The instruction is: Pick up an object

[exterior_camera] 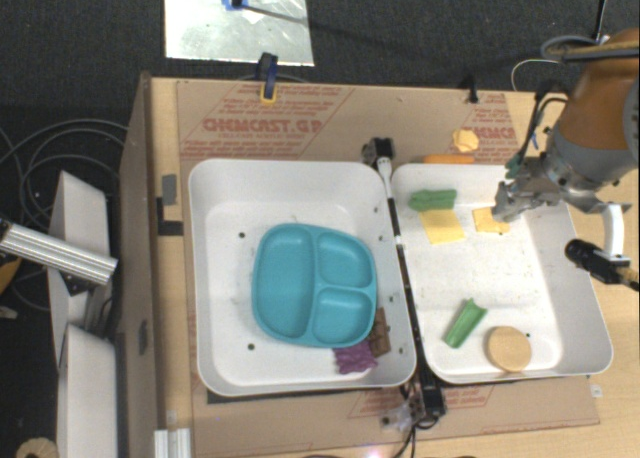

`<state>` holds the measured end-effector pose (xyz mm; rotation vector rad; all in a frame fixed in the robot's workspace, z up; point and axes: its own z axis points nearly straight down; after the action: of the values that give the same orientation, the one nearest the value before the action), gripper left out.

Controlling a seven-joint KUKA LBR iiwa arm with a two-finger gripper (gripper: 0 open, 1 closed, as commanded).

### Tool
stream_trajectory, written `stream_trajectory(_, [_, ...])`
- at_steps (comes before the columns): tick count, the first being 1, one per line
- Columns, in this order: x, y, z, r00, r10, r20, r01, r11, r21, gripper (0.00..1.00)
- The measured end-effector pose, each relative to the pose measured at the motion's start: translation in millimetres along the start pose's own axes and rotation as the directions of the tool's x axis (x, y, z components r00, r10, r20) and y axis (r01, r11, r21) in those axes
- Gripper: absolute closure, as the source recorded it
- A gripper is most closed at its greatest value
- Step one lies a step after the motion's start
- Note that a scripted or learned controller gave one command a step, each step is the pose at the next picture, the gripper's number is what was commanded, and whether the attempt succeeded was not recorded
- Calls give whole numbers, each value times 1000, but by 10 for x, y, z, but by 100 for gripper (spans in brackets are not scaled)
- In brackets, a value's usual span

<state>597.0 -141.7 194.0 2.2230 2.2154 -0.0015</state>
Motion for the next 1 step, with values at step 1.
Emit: stream_trajectory(1, [674, 171, 7, 1000, -13, -4, 13, 1000, -2, 100])
